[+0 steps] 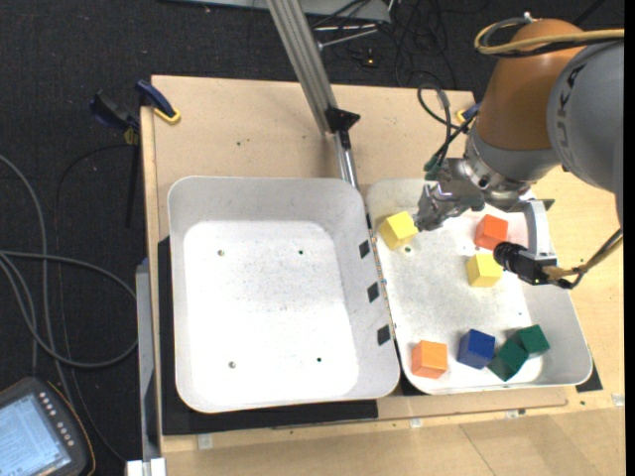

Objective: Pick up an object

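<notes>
The approach step is being carried out: the gripper (429,216), its grip state not discernible, is being held just beside 1 yellow cube (398,229) in the right bin (566,350); centring and closing are being called for next.

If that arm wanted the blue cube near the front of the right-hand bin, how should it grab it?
Probably straight from above, pincer closing on the blue cube's front and back faces. A green block crowds its right side and an orange cube sits close on its left.
</notes>
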Available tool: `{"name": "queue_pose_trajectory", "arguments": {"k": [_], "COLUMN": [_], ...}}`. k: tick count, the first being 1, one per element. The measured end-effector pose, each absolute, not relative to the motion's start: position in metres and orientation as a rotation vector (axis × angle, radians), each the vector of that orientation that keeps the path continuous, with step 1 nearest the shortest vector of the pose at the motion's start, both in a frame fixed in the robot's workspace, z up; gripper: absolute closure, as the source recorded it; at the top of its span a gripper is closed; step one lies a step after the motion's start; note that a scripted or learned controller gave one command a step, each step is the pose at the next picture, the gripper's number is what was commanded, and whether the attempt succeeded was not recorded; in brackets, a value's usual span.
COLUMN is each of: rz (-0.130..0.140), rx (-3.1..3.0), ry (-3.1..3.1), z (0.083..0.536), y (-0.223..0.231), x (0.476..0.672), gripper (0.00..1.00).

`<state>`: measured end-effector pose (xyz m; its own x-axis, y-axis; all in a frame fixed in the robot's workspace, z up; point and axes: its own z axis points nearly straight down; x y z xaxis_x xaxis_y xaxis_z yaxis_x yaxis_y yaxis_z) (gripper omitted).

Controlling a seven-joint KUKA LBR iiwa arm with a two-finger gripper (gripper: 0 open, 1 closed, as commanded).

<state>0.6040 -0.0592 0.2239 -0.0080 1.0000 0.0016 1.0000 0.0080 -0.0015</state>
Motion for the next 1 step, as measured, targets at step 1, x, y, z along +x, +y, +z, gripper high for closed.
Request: {"name": "queue_pose_trajectory", "arguments": {"k": [1], "rz": [-0.002], "rx": [-2.211], "ry": [-2.230], "z": [0.2363], "y": [-0.0110], "x": [0.5883], "gripper": [1.00]}}
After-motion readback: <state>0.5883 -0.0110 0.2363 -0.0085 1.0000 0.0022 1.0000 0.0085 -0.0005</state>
